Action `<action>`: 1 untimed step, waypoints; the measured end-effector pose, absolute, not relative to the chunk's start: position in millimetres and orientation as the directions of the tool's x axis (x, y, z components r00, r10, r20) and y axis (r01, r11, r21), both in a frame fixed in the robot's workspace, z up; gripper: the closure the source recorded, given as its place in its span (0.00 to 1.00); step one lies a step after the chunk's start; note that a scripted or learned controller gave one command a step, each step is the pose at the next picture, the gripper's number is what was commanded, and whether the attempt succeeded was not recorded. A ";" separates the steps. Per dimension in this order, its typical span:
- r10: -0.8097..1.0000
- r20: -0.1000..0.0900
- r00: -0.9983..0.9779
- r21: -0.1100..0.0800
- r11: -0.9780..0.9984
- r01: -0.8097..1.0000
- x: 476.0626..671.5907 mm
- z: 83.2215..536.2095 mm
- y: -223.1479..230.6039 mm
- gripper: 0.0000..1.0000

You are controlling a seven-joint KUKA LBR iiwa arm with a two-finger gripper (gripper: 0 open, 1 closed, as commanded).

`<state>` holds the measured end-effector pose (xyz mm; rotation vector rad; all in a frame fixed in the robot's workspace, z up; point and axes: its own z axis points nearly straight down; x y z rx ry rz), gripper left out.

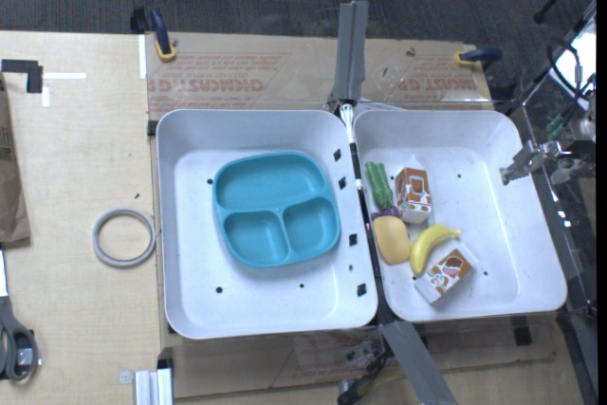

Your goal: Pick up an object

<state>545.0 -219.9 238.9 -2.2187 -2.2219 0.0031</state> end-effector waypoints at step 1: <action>0.932 -0.002 0.362 -0.006 -0.362 0.932 589.6 161.9 -161.6 0.00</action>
